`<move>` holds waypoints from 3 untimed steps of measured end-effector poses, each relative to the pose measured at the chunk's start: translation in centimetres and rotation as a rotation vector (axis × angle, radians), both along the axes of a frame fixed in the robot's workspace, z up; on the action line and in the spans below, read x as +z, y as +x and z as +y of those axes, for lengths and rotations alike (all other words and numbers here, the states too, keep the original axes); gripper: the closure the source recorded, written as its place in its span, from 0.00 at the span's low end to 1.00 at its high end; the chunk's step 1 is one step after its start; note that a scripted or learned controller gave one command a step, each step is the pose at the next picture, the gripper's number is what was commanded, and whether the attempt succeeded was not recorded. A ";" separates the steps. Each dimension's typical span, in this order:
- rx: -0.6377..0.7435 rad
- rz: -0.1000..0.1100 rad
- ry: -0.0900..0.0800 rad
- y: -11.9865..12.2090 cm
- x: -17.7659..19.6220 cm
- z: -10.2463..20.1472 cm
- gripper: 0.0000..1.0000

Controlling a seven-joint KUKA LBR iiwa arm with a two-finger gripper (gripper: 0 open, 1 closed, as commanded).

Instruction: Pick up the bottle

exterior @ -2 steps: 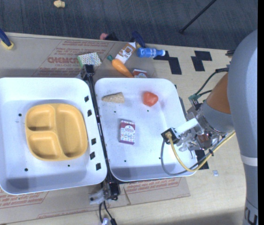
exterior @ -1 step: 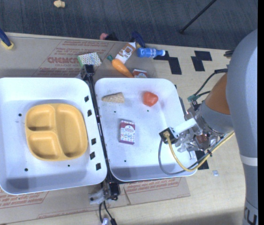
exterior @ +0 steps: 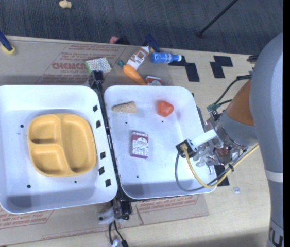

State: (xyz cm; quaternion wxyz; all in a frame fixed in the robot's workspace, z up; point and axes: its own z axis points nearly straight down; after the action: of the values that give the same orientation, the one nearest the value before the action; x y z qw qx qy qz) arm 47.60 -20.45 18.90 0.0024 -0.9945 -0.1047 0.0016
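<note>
Camera view: bottle [exterior: 165, 57] lies on the bench beyond the right bin [exterior: 183, 176], well apart from the gripper [exterior: 210, 157] at that bin's right rim. Jaw opening apparently obscured; cannot tell.

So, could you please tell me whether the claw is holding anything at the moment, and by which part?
It cannot be told: the claw sits at the right bin's right edge. The bottle lies outside the bins, untouched.

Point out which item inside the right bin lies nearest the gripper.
The red packet lies nearest the gripper; the red-orange lump and tan piece sit farther back.
</note>
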 end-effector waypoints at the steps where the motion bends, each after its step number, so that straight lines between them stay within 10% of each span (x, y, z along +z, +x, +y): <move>1: -0.003 0.002 0.001 0.0 -1.3 -0.6 1.00; 3: 0.030 -0.001 -0.001 0.0 -0.8 1.2 1.00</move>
State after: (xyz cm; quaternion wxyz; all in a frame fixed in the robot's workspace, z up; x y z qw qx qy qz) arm 47.63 -19.25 18.08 0.0020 -0.9928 -0.1198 0.0012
